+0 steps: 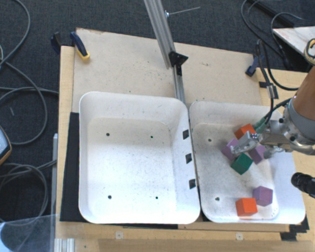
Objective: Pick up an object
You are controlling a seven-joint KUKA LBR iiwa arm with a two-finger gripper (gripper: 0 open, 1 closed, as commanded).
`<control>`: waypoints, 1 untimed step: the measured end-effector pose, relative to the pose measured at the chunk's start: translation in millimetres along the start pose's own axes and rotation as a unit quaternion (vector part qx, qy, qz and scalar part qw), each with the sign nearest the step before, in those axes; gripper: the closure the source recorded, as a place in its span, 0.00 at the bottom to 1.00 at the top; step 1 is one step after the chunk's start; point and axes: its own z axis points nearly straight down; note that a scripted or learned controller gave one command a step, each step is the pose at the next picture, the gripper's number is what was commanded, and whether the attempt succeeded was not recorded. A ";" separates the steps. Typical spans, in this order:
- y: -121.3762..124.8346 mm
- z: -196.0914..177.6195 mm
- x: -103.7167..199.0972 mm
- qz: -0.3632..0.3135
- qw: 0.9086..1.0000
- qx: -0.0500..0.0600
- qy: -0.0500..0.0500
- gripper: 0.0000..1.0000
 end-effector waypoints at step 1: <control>50.0 -22.3 -8.1 -0.001 1.000 -0.003 -0.001 0.00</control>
